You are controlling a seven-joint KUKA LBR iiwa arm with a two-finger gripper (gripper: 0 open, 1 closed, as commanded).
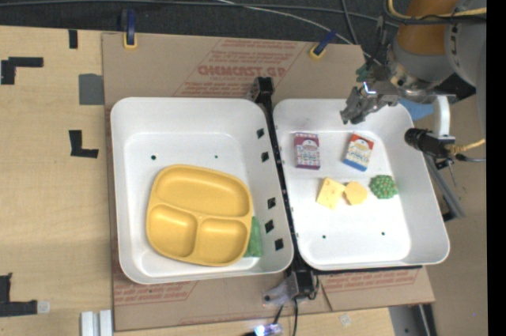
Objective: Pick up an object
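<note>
The right bin [411,243] holds a small maroon box [307,150], a red, white and blue carton [359,152], two yellow cheese-like wedges [341,193] and a green broccoli-like piece [383,186]. My gripper [357,107] hangs over the bin's far edge, above and slightly behind the carton, with nothing seen between its fingers. The left bin [130,129] carries a yellow divided tray [199,214] with a green item [254,238] tucked at its right edge.
Both bins rest on a cardboard sheet [229,66] on the wooden bench. Black cables [237,2] run across the dark back area. Clamps hold the cardboard at its far edge. A black fitting [427,140] sticks out by the right bin's right rim.
</note>
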